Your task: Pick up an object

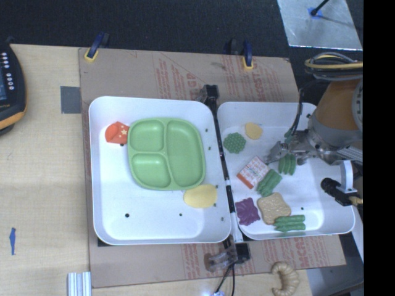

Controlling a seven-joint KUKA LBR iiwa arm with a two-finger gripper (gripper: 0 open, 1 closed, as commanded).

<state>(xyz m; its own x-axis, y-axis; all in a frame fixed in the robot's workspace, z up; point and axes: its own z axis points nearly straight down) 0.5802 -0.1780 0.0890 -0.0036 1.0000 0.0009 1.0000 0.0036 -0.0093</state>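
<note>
Over the right bin [345,227], toward the right edge of the frame, I have the pincer [285,153] down low among the toy food. It sits right at a dark green piece [286,164] — touching or just above, I cannot tell which — and whether it is spread or pressed together I cannot tell either. Nothing looks lifted yet; by my reading the grasp and the raise are both left. The green divided plate [166,153] lies in the left bin [108,221].
</note>
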